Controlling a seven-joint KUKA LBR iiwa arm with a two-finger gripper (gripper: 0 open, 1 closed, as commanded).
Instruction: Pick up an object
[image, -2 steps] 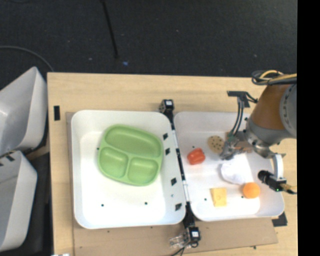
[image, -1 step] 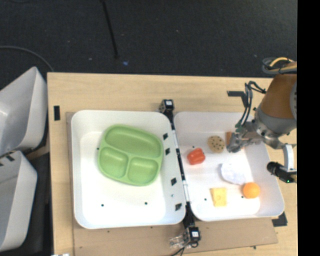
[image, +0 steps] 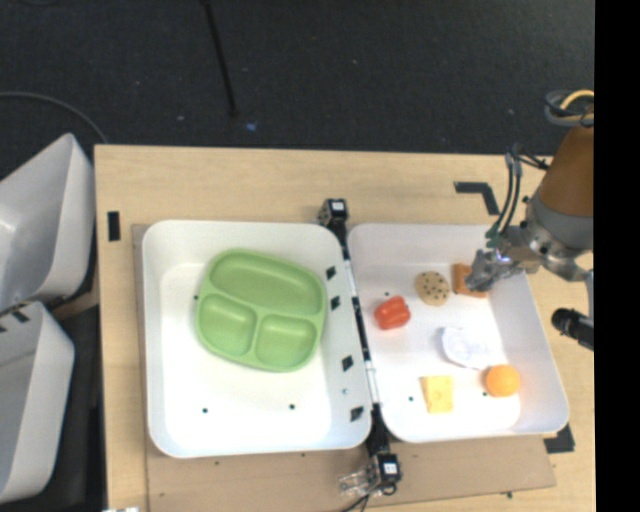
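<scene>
White left bin (image: 170, 400): green plate (image: 262, 310) | right bin (image: 530, 400): cookie (image: 433, 288), pepper (image: 393, 313) | tool (image: 484, 272) grip unclear

A robotics lab — wooden bench (image: 250, 180) with two white bins (image: 160, 330) and toy food (image: 393, 313).

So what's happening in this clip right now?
The robot arm reaches in from the right, its gripper low over the right bin, right at a small orange-brown piece near the bin's far edge. Whether it has a grip is unclear. A cookie, a red piece, a white disc, a yellow block and an orange ball lie loose. The left bin holds a green divided plate.
</scene>
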